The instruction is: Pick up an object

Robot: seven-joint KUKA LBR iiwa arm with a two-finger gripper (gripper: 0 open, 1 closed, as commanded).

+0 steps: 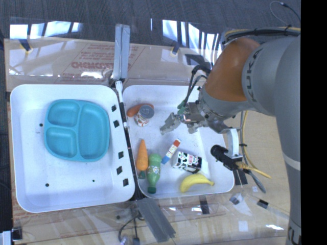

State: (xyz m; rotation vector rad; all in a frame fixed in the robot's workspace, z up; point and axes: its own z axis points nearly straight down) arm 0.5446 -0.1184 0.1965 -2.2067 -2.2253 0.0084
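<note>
Over in the right bin [225, 93] you're looking at a small pile of stuff: a can [144, 114] lying at the back left, a carrot [142, 154] and a green bottle [154, 170] by the left wall, a marker [171, 151] mid-bin, a black-and-white carton [186, 161] next to it, and a banana [195, 181] at the front. The left bin [23, 137] is carrying a blue divided plate [77, 129].

Your gripper [173, 122] is hanging over the middle of the right bin, just behind the marker, with nothing between the jaws. They're looking spread fairly wide to me, though the slant makes it hard to be sure.

My guess is the marker is your nearest target. It's probably light, stiff and a bit slick, so you'd want to be closing across its narrow width near the middle, not along its length. The carton beside it is sitting close, so a sloppy descent could be bumping it.
</note>
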